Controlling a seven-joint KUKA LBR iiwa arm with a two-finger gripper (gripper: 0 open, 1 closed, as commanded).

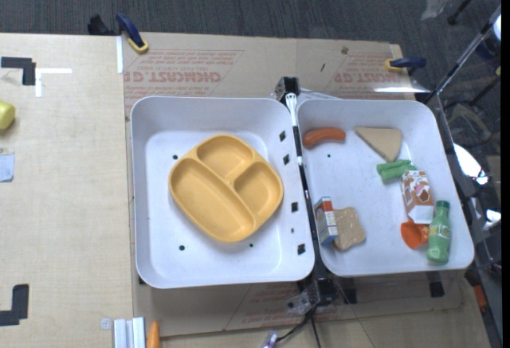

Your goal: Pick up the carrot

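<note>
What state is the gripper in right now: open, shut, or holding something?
Gripper: cannot be told. The items in the right-hand bin all lie loose, with no fingers around them.

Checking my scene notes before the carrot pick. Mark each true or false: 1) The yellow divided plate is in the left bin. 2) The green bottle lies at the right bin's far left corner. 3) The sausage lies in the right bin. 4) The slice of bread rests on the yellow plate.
1) True: the yellow divided plate sits in the left bin.
2) False: the green bottle is near the near right corner of the right bin.
3) True: the sausage lies near its far left.
4) False: the slice of bread lies in the right bin.
</note>
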